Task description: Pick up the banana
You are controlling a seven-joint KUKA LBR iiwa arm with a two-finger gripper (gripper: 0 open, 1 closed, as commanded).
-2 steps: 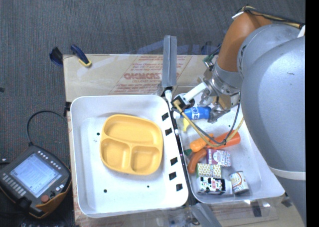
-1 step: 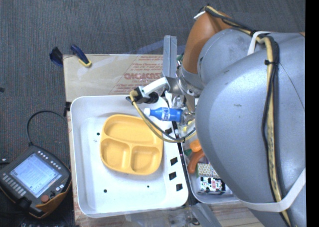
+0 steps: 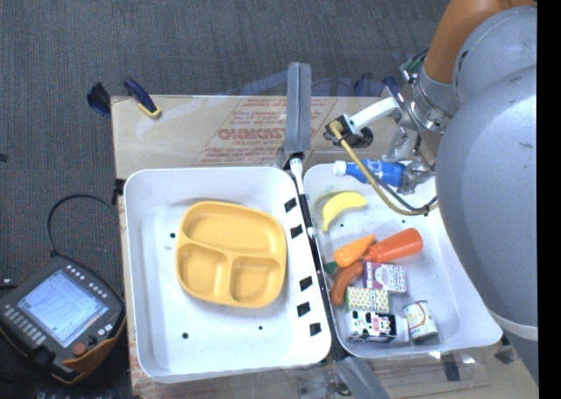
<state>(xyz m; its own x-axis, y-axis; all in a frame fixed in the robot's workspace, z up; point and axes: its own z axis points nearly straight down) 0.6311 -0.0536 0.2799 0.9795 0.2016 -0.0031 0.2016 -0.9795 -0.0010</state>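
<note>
Banana (image 3: pixel 341 207) lies in the right bin (image 3: pixel 469 301), upper-left part of its floor, just beside the divider rim that meets the left bin (image 3: pixel 158 336). Long axis runs diagonally: 1 end points up-right toward the blue-and-white tube (image 3: pixel 372 170), the other down-left toward the rim. Curve bows upward (convex side faces the far wall).

Open floor lies right of the banana. Below it, close by, the 2 carrots (image 3: pixel 352 250) and the orange-red bottle (image 3: pixel 394 246); further down, the small cartons (image 3: pixel 384 277) and a can (image 3: pixel 422 321).

Gripper (image 3: pixel 412 156) sits at the bin's far edge, above the tube, up-right of the banana and apart from it. Finger opening: cannot tell, hidden among wrist hardware and cable.

Left bin holds a yellow divided plate (image 3: pixel 232 252) with 3 compartments.
</note>
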